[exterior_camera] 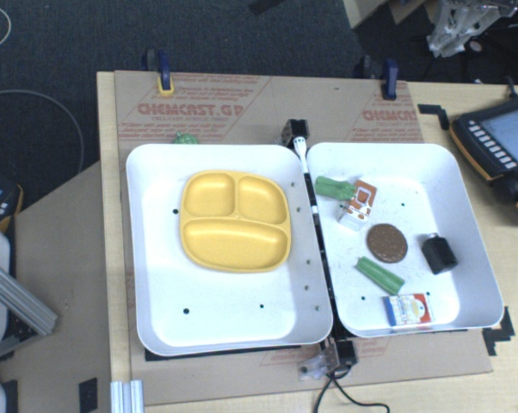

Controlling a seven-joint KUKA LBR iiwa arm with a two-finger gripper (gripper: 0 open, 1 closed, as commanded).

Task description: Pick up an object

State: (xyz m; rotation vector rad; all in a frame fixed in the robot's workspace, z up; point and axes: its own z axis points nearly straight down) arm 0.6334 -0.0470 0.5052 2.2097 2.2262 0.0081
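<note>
From above, the desk (61, 231) carries a brown protective sheet (242, 110) printed in red, held at its far edge by two blue clamps (163, 65). The two white bins sit on it side by side, their inner rims touching.

The left bin (156, 299) holds a yellow divided plate (236, 220) with three compartments. It lies flat in the far half of the bin, well apart from the near rim.

The right bin (465, 188) holds the loose things to pick from:
- A green piece (332, 187) lies at the far left, just beside a small white and orange box (359, 203).
- A brown round disc (386, 243) lies near the middle.
- A black block (438, 253) lies to the right of the disc, apart from it.
- A second green piece (379, 275) lies aslant just near of the disc.
- A small blue, red and white carton (409, 310) rests close to the near rim.

The hand (455, 26) appears as pale grey metal at the far right corner, beyond the desk and well apart from both bins. Whether it is wide or narrow cannot be told, and nothing can be made out in it.

A dark screen with an orange rim (498, 144) lies to the right of the right bin.
</note>
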